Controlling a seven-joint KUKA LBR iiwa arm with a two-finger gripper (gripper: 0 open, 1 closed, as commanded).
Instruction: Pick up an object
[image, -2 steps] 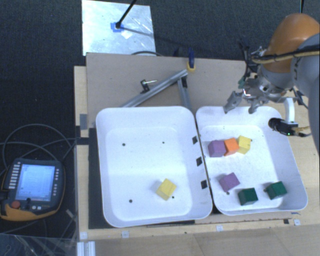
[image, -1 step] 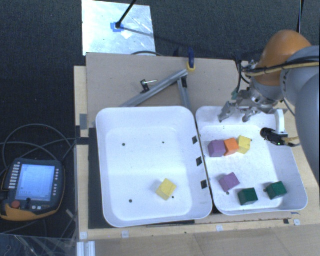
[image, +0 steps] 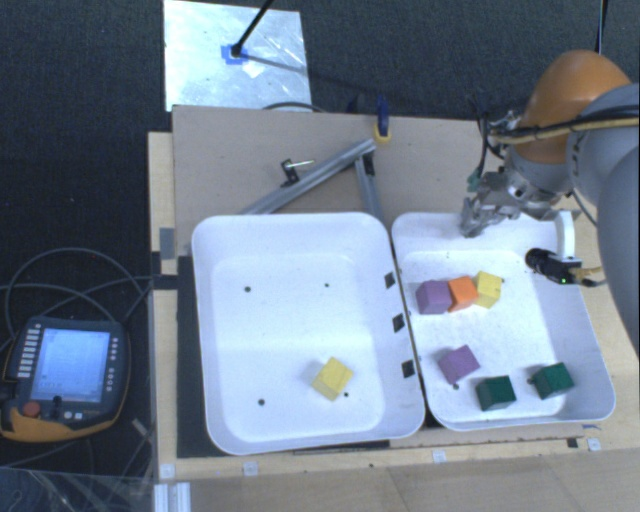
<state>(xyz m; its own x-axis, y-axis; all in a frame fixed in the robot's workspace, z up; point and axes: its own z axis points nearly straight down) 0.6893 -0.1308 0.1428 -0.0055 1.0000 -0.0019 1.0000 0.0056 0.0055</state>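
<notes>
My gripper (image: 474, 224) hangs over the far edge of the right bin (image: 590, 345), its fingertips pointing down and close together with nothing between them. Below it in that bin a purple block (image: 434, 297), an orange block (image: 463, 292) and a yellow block (image: 489, 288) sit in a touching row. Nearer the front lie a second purple block (image: 459, 363) and two dark green blocks (image: 495, 392) (image: 551, 380). The left bin (image: 230, 300) holds a single yellow block (image: 332, 378) near its front.
A metal bar (image: 310, 176) lies slanted on the brown board behind the left bin. A teach pendant (image: 62, 377) with cables rests on the floor at the left. The grey arm and its orange band fill the upper right corner.
</notes>
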